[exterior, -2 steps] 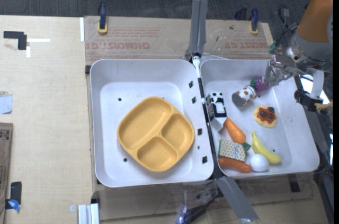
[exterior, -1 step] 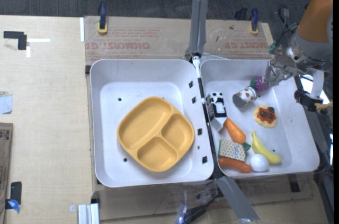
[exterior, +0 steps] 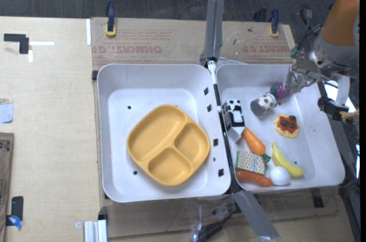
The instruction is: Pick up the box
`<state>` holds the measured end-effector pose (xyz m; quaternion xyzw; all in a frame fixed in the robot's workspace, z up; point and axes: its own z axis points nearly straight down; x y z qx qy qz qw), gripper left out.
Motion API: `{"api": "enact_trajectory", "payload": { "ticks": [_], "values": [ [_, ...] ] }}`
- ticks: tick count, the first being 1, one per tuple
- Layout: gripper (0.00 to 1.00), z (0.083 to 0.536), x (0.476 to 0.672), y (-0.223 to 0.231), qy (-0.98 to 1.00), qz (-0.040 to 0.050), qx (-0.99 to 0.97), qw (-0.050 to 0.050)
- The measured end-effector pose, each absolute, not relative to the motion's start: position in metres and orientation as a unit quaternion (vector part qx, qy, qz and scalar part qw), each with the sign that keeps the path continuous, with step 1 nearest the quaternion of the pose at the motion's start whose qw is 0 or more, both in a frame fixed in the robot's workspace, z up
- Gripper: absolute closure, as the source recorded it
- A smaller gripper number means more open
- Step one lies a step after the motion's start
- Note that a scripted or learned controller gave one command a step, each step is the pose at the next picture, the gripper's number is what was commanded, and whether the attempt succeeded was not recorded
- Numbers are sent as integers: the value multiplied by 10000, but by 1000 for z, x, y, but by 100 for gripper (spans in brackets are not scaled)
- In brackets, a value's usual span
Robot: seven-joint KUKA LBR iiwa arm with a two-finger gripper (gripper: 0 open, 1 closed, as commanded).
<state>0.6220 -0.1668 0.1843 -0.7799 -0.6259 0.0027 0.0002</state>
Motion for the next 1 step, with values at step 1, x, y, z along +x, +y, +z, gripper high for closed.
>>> {"api": "enact_trajectory", "payload": {
  "ticks": [1],
  "values": [
    [0, 184, 622, -167, -6259, 27, -7799, 2]
  ]
}}
